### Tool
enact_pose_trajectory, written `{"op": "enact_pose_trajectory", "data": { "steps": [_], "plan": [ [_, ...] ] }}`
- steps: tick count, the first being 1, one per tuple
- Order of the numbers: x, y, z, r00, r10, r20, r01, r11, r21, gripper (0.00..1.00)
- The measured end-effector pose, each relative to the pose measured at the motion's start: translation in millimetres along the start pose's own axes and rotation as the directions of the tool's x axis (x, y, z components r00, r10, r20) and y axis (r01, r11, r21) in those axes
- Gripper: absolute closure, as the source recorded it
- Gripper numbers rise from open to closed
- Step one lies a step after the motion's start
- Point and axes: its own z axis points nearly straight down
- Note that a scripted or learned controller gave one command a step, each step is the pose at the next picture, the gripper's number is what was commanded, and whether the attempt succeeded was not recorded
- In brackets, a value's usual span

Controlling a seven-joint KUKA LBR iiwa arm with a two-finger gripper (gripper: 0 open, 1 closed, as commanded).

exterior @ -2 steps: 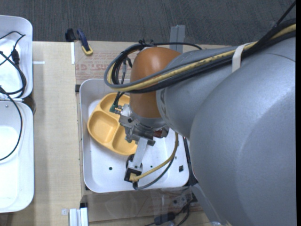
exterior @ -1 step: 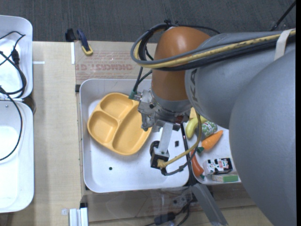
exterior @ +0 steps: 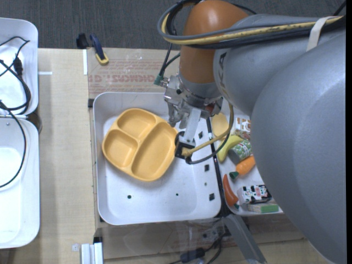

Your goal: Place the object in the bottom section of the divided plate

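A yellow divided plate [exterior: 140,144] lies in the left half of the white bin [exterior: 159,202]. It has one large section toward the lower right and two smaller ones at the top and left. My gripper [exterior: 176,114] hangs under the orange wrist band, right at the plate's upper right rim. Its tips are lost against the wrist hardware, and I see no object between them. Toy food lies in a pile to the right of the arm: a banana [exterior: 230,146], a carrot [exterior: 245,166] and a red pepper [exterior: 229,191].
A small printed carton [exterior: 254,193] and a green packet [exterior: 242,148] lie among the toy food at the right. The big grey arm covers the upper right of the scene. A second white bin [exterior: 16,164] with black cables stands at the far left.
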Motion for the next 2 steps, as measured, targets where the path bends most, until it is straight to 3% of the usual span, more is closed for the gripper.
{"op": "enact_pose_trajectory", "data": {
  "steps": [1, 2],
  "plan": [
    [29.7, -70.3, 62.5, 0.992, 0.128, 0.001, -0.128, 0.992, 0.003, 1.0],
    [29.7, -70.1, 62.3, 0.992, 0.129, 0.001, -0.129, 0.992, 0.002, 0.0]
  ]
}}
